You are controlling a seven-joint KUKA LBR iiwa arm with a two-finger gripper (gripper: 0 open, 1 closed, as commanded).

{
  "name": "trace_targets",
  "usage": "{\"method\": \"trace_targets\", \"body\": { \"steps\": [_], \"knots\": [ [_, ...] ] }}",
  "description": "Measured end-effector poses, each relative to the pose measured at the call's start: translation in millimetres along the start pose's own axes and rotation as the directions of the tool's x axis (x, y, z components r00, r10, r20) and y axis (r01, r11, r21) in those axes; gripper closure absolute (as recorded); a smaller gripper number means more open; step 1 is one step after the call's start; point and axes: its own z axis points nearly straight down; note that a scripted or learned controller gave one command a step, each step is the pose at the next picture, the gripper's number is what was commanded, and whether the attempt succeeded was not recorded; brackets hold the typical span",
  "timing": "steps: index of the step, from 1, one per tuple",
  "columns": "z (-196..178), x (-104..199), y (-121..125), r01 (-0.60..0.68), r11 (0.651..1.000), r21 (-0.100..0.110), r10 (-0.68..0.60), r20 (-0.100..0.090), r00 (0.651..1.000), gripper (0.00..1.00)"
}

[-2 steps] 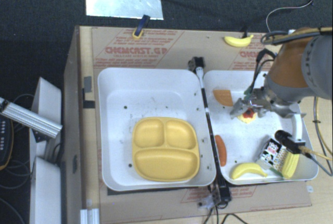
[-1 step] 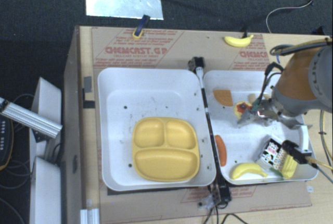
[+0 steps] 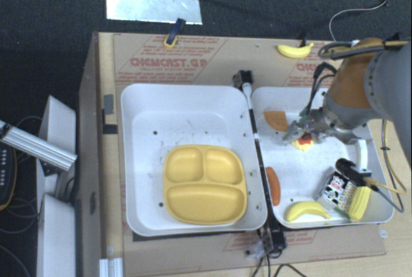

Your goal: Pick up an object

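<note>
My gripper hangs low over the upper middle of the right bin, right above a small yellow and red object. An orange slice-shaped piece lies just left of it. Along the bin's left wall lies a red-orange carrot-like piece. A yellow banana rests near the front edge. At the front right sit a black and white patterned item and a yellow corn cob.
The left bin holds a yellow divided plate. A second yellow banana lies on the cardboard behind the right bin. My arm covers the right bin's back right corner.
</note>
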Motion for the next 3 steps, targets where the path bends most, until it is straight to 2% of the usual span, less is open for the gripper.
{"method": "trace_targets", "body": {
  "steps": [1,2,3],
  "knots": [
    [-0.3,-11.7,1.0,-0.002,1.000,0.000,0.002,0.001,1.000,0.00],
    [-0.1,-16.3,53.5,0.001,1.000,-0.001,-0.001,0.001,1.000,0.00],
    [0.4,-14.9,21.7,-0.001,1.000,0.001,0.001,0.001,1.000,0.00]
  ]
}}
